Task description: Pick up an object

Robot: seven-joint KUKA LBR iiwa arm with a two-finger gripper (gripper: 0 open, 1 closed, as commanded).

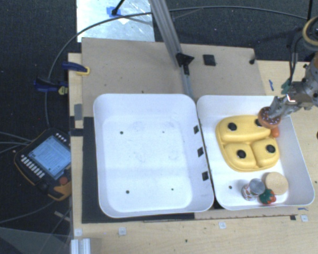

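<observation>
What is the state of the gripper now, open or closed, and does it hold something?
Gripper: cannot be told; it is down at the upper right edge of the yellow object in the right bin, with nothing seen held.

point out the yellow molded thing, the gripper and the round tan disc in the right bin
yellow molded piece [247,143], camera view, its middle between the black dots
gripper [268,119], camera view, its tip at the piece's upper right edge
round tan disc [276,181], camera view, its top face

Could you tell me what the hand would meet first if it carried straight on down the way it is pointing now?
Probably the small brownish object right under the hand, at the upper right edge of the yellow piece in the right bin; depth is hard to judge.
</observation>
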